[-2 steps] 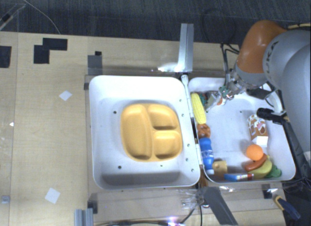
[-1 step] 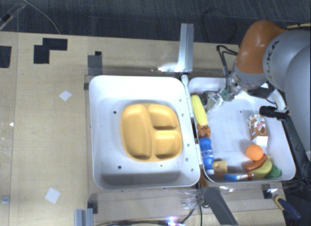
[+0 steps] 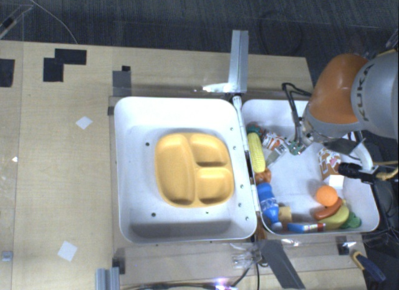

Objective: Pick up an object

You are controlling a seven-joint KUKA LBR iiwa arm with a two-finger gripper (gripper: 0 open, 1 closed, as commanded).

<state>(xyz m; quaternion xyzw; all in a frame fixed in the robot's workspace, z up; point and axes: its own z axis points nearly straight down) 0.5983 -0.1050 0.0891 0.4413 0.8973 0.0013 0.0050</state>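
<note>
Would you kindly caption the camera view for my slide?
Grey, orange-banded arm over right white bin of toys; yellow divided plastic tray in left bin.

A wooden bench with two white bins on it

The left bin [image 3: 128, 158] holds a yellow divided tray [image 3: 193, 169], lying flat near its middle. Black tape marks [image 3: 64, 62] sit on the bench top [image 3: 56, 176] at far left, well apart from the bins. A grey metal post [image 3: 239, 58] stands behind them.

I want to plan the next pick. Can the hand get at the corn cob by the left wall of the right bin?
Probably yes. The corn cob lies uncovered, open from above, and the hand hangs nearby. The bin wall beside it may hinder a grasp.
</note>
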